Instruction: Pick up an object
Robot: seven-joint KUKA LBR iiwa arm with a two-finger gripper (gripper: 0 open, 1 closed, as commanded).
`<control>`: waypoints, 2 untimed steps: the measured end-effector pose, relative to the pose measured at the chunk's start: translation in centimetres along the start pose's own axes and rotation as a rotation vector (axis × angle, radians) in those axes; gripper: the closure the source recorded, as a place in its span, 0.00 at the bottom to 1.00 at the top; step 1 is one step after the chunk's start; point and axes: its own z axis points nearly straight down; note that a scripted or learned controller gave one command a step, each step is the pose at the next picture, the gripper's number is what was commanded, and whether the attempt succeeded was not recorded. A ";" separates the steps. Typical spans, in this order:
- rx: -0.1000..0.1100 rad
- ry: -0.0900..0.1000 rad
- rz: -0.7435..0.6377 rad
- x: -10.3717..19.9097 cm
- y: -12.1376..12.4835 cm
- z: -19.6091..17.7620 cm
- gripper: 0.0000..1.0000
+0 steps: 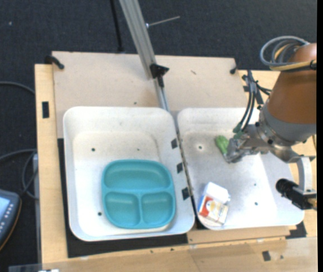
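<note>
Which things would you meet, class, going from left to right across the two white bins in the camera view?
Teal divided tray in the left bin → small red and white carton near the right bin's front edge → green object → tool right beside it.

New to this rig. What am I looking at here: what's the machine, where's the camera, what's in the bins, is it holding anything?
One fixed camera looks down at a slant on a bench bearing two shallow white bins side by side. The machine is a grey robot arm with an orange band, reaching in from the right; a program drives it to pick up an object. Its gripper is low over the right bin, right beside a small green object. Whether it actually grips that object cannot be told from this view. The right bin also holds a small red-and-white package near its front edge. The left bin holds a teal divided plate with three compartments.
</note>
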 end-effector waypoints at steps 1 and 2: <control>-0.003 -0.001 -0.004 -0.1 0.1 -1.0 1.00; -0.006 -0.003 -0.010 -0.2 0.2 -2.1 1.00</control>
